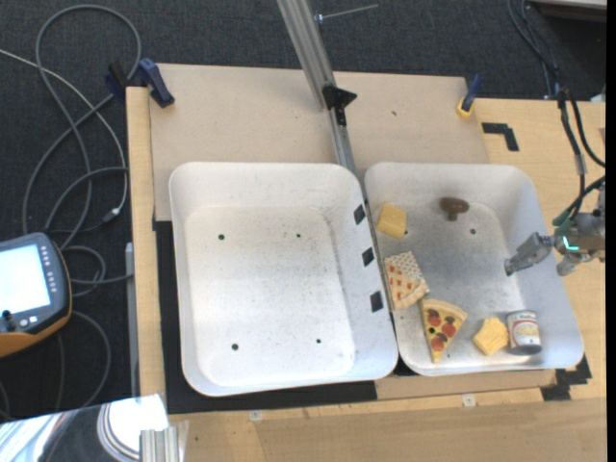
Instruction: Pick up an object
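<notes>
camera view is showing the gripper (531,254) hovering by the right bin (500,176) rim, can't tell what it's gripping; small can (524,332) is sitting below, so descending straight over it looks best.

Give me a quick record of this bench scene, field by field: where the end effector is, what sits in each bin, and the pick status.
end effector: over the right bin's right side, nothing seen between its fingers
right bin: holds six items
items, far end: yellow cheese block, brown piece
items, middle: checkered waffle piece
items, near end: pizza slice, second cheese block, small can
left bin: bare white floor with a few dark dots
pick status: no item lifted yet
</notes>
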Motion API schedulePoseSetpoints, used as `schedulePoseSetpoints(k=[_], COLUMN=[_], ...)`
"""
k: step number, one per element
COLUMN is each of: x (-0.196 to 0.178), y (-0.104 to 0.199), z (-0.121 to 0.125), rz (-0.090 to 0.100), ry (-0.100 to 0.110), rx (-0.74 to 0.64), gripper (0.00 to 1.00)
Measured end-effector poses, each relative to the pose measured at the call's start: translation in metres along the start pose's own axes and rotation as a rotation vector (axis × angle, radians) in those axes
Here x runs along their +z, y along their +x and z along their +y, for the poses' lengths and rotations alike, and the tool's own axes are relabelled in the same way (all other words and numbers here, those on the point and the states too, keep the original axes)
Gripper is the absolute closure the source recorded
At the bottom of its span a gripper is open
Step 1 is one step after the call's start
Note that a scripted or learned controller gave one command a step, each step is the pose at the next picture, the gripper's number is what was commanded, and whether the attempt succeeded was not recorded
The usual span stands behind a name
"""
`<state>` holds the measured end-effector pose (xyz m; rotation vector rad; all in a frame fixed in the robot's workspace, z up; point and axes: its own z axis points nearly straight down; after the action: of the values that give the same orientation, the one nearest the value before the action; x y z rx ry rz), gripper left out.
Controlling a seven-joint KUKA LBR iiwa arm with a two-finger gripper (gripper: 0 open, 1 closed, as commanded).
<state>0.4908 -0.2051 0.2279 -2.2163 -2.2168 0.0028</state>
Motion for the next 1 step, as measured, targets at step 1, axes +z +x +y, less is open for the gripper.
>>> schedulePoseSetpoints(k=[1], x=[-0.0022], y=[0.0002], z=[0.001], rz=[-0.002], ry=[-0.005], rx=[-0.001], gripper=[0.0])
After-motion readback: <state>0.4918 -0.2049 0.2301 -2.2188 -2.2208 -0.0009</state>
